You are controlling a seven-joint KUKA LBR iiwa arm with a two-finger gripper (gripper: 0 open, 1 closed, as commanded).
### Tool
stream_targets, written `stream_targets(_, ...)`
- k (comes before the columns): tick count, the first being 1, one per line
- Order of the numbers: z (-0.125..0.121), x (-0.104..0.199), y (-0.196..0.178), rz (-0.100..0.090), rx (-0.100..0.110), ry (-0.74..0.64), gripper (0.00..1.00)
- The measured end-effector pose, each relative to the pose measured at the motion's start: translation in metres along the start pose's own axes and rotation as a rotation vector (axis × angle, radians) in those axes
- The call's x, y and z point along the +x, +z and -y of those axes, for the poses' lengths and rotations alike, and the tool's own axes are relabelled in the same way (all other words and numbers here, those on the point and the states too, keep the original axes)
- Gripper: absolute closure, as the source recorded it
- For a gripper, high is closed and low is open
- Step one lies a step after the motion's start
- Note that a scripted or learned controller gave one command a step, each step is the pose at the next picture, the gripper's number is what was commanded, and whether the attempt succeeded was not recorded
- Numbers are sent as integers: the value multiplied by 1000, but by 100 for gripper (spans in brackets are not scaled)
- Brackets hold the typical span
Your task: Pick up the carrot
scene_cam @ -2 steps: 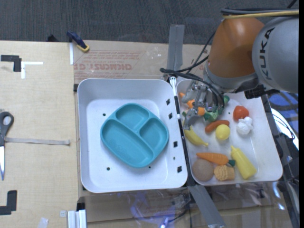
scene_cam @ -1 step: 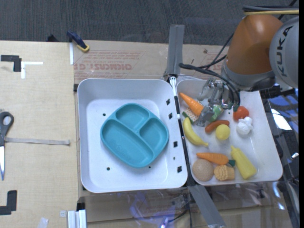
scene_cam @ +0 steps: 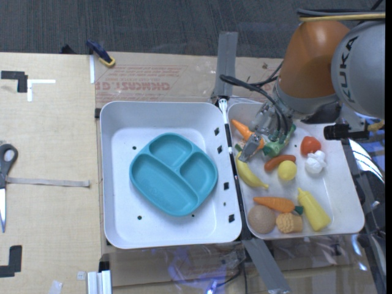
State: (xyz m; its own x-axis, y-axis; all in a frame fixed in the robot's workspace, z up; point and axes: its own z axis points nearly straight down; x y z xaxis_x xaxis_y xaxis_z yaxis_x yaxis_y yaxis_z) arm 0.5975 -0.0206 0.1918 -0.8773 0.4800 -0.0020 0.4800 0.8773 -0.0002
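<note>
Bench: 2 bins (scene_cam: 110, 164) | 2 carrots (scene_cam: 275, 204) | 1 plate (scene_cam: 174, 174) | fingers (scene_cam: 252, 144) grasping carrot (scene_cam: 242, 129)

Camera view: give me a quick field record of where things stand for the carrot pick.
gripper: low over right bin's upper left, at a carrot
carrot near gripper: upper left of right bin
second carrot: lying lower in right bin
left bin: holds blue divided plate
grasp: cannot confirm
</note>
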Motion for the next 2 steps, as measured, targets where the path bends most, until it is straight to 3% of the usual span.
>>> stream_targets(1, -39, -2, 0, 0, 1, 309, 0)
stream_targets(2, -69, -5, 0, 0, 1, 314, 0)
